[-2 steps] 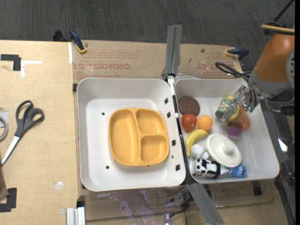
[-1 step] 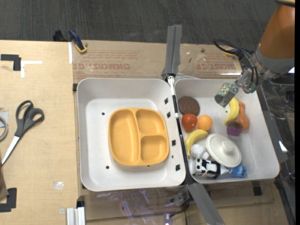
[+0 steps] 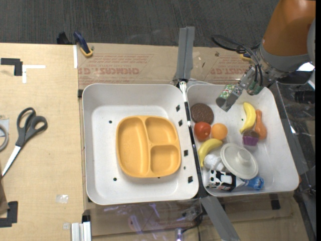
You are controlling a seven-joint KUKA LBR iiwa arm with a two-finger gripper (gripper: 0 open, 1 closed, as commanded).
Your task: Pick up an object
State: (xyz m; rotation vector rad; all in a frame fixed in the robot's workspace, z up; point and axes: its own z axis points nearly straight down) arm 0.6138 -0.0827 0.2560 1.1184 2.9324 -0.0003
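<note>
We see the gripper (image 3: pixel 226 98) hanging over the right bin's (image 3: pixel 284 149) far end, just beside the brown disc (image 3: pixel 202 112), and we cannot tell whether it is spread or closed. The fruit lies crowded, so a descent could nudge neighbours or clip the wall. We count two bananas (image 3: pixel 248 115), one tomato (image 3: pixel 202 130), one orange (image 3: pixel 218 131) and one carrot (image 3: pixel 260 124).
</note>
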